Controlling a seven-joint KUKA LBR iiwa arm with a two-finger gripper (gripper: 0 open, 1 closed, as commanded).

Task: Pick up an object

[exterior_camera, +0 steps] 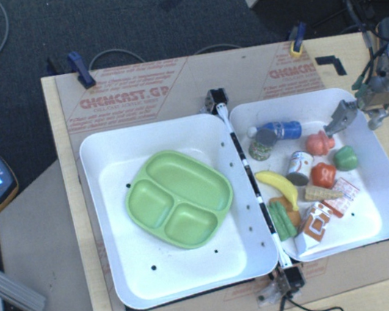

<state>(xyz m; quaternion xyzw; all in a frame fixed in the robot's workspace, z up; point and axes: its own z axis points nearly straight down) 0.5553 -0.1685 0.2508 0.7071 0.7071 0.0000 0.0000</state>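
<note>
The right bin (388, 176) holds several small objects: a blue bottle (280, 130), a round tin (260, 149), a salmon-coloured fruit (318, 144), a green pepper (345, 158), a red tomato (323, 174), a banana (278, 185) and a white can (299, 162). My gripper (358, 118) hangs over the bin's far right corner, just right of the salmon fruit. It is open, one finger (339, 117) pointing left and down, and nothing sits between its fingers.
A green divided plate (180, 198) lies in the left bin (106, 204). Green vegetables (281, 219), an orange piece (293, 206) and printed packets (318, 223) crowd the right bin's near left corner. Black clips (216, 99) join the bins along the middle wall.
</note>
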